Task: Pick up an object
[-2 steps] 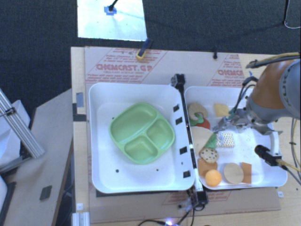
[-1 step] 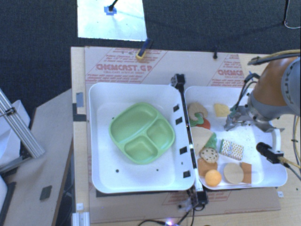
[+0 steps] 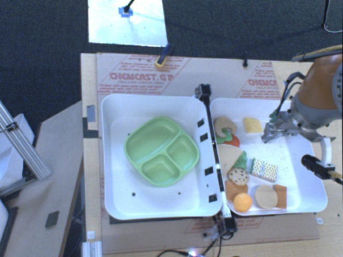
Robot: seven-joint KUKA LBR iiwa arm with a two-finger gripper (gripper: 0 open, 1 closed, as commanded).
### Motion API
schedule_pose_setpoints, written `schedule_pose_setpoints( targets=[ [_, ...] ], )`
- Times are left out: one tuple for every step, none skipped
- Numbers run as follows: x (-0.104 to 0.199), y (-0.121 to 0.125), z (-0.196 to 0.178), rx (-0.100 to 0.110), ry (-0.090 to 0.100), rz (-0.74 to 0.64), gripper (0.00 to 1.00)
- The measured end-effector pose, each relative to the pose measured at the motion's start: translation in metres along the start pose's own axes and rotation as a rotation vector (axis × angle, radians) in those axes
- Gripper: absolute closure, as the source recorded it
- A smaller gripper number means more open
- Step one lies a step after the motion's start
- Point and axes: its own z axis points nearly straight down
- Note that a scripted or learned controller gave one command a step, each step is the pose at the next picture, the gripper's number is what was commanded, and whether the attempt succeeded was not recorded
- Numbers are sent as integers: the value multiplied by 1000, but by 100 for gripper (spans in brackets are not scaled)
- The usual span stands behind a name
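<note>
The right bin (image 3: 300, 159) holds several toy foods: a yellow block (image 3: 253, 125), a brown bread piece (image 3: 225, 125), a red and green item (image 3: 229, 139), a tan slice (image 3: 229, 157), a chocolate-chip cookie (image 3: 237, 175), a patterned packet (image 3: 264, 169), an orange ball (image 3: 243, 202) and a round tan disc (image 3: 265, 196). My gripper (image 3: 270, 133) hangs over the bin's upper right part, just right of the yellow block and above the patterned packet. I see nothing held in it.
A green divided plate (image 3: 162, 150) lies in the left bin (image 3: 115, 159). A black clip strip (image 3: 209, 143) runs along the wall between the bins. The arm's orange band (image 3: 321, 84) and a black fitting (image 3: 319, 167) overhang the right bin's right side.
</note>
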Motion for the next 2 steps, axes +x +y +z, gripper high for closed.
schedule_pose_setpoints(
  targets=[
    [2,-8,-51,-1,-1,-1,100],
    [2,-7,-69,0,0,-1,100]
  ],
)
